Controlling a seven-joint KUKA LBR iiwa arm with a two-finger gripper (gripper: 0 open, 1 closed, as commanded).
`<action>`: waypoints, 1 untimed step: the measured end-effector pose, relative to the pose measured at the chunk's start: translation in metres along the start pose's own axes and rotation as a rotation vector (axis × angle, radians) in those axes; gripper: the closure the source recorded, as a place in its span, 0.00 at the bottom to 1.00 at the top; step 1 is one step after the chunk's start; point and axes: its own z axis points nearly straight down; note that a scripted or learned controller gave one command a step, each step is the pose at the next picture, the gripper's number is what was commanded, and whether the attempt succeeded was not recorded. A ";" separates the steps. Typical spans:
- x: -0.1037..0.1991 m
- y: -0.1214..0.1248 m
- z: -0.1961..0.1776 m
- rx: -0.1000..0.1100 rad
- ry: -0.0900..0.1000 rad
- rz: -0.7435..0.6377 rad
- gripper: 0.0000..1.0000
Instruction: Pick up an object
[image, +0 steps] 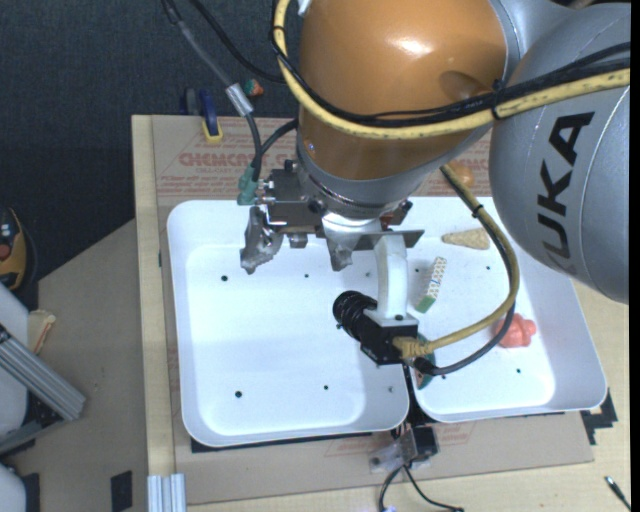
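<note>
**Arm over two bins, tool above the left bin**

The frame is dominated at 12 to 2 o'clock by the orange band (400, 70) and grey body of the arm (570, 150). Below the wrist, the tool (300, 255) is seen over the far part of the left bin (200, 330), toward 11 o'clock of that bin. Two fingers are visible, one at the left (256, 250) and one at the right (342, 252), set well apart, so the tool is read as wide open. Nothing is seen between the fingers, and nothing is held.

A white bracket (392, 275) with a black fitting (365, 325) is carried below the wrist, above the seam between the bins. A yellow cable (500, 300) is looped from it toward 3 o'clock.

The objects are found in the right bin (570, 385). A small striped piece (432, 283) lies just beside the bracket, at 3 o'clock of it. A tan wedge (466, 239) lies at the bin's far rim, toward 12 o'clock. A red-pink object (517, 331) lies near the bin's middle, next to the cable loop. All three are apart from the tool.

Both bins are borne by a brown board (170, 170) on the bench (100, 300).
</note>
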 end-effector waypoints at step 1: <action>-0.002 0.001 -0.123 -0.028 0.010 0.007 0.00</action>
